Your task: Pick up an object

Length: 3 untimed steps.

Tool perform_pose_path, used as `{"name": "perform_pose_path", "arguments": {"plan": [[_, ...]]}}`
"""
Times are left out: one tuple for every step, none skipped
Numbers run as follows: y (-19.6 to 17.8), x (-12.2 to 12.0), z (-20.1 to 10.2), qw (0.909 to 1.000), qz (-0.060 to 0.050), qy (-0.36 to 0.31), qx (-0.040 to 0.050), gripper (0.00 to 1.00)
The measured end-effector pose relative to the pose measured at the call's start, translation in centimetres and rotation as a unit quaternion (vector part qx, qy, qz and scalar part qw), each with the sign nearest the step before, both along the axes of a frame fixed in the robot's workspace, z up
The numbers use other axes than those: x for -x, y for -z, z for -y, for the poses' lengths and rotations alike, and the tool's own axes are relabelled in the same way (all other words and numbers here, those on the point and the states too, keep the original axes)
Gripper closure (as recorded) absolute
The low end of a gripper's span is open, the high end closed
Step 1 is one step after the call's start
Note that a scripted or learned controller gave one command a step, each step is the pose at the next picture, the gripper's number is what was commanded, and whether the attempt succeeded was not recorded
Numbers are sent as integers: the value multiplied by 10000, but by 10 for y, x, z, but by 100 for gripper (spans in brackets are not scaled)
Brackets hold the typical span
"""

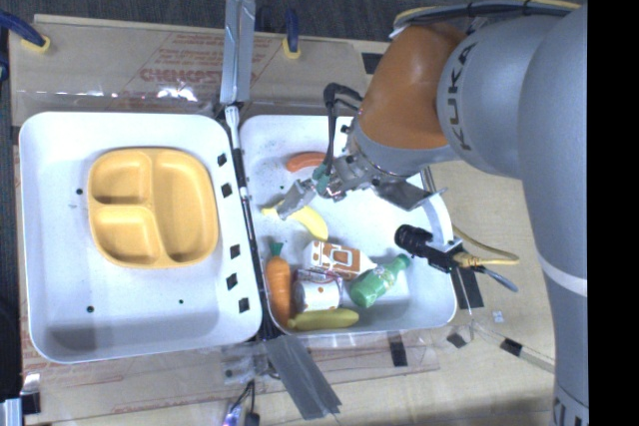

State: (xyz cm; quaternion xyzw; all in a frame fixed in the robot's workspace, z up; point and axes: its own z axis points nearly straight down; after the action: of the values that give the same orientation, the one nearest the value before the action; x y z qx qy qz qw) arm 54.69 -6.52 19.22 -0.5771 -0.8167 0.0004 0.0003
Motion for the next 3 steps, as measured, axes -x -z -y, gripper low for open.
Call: {"name": "perform_pose_path", "arguments": {"plan": [[71,-40,73,9995,-10,-306,0,0],[101,-38,61,9990,-12,-451,-3,0],[90,-39,61,9989,-16,-475,1,100]]}}
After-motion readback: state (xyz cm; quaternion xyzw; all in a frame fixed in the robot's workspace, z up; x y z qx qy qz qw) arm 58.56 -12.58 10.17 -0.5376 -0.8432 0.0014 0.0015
